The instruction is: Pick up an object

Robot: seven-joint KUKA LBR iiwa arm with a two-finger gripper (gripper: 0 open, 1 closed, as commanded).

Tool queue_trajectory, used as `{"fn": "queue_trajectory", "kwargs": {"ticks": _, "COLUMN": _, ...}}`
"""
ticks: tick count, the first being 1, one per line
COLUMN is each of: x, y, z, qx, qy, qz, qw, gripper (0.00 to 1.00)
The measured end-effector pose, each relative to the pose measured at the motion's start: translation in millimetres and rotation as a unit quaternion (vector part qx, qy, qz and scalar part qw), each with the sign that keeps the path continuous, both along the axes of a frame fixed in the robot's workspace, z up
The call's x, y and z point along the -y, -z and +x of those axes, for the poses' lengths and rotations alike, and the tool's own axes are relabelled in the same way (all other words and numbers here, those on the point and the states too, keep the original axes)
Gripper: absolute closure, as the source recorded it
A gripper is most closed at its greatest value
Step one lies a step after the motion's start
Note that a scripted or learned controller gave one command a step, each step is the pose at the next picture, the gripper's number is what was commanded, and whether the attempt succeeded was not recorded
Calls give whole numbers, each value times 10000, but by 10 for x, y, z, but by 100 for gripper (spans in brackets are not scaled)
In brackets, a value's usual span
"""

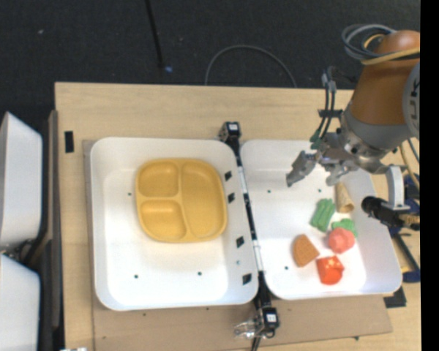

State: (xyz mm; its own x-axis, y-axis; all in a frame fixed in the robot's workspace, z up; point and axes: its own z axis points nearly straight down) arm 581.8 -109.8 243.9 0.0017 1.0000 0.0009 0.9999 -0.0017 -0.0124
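Glossy plastic tray (181, 199), matt wooden bench (168, 108)

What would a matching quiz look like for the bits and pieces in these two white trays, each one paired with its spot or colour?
Things:
1. divided plate
2. green piece
3. red piece
4. orange-brown piece

Descriptions:
A. closest to the near rim of the right tray
B. yellow, lying in the left tray
C. next to a tan cone, below the arm
D. left of the red and pink pieces, nearest the divider between the trays

Pairs: 1-B, 2-C, 3-A, 4-D
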Motion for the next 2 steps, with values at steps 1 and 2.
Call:
{"fn": "queue_trajectory", "kwargs": {"ticks": 1, "x": -4, "y": -78, "z": 24, "qx": 70, "qy": -18, "qz": -8, "qw": 10000, "gripper": 0}}
{"fn": "queue_trajectory", "kwargs": {"ticks": 2, "x": -91, "y": 476, "z": 4, "qx": 41, "qy": -5, "qz": -9, "qw": 10000, "gripper": 0}}
